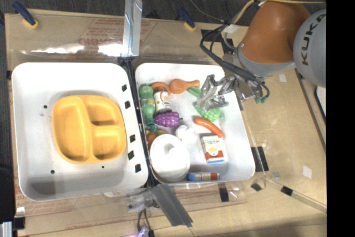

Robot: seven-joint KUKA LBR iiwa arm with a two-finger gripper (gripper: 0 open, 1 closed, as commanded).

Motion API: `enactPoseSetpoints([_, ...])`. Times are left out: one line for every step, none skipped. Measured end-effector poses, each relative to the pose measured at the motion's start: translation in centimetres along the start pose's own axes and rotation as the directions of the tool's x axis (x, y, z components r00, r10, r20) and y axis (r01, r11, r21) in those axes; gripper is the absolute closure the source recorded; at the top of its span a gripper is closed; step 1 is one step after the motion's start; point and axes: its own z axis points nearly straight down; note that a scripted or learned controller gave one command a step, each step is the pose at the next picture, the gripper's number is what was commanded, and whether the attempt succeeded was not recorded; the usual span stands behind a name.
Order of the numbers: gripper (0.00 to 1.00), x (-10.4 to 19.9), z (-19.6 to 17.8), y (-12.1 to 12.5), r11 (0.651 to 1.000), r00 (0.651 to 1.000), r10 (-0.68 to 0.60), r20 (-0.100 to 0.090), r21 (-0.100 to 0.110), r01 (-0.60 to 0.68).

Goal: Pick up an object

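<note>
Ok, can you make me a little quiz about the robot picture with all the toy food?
1. True or false: the yellow tray lies in the left bin.
2. The hand is over which bin?
A) the left bin
B) the right bin
C) neither, it is over the bench
3. Fill in the missing word: the purple grapes lie just above the white ____.

Key
1. True. The tray sits alone in the left bin.
2. B. The hand is down among the toys near the green toy and the orange carrot.
3. Bowl.
</note>
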Motion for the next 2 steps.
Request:
enactPoseSetpoints([1.0, -5.4, 0.9, -4.5, 0.987, 0.987, 0.161, -0.004, -0.001, -0.161])
enactPoseSetpoints([1.0, -6.4, -2.8, 0.1, 0.977, 0.977, 0.214, -0.001, -0.001, -0.214])
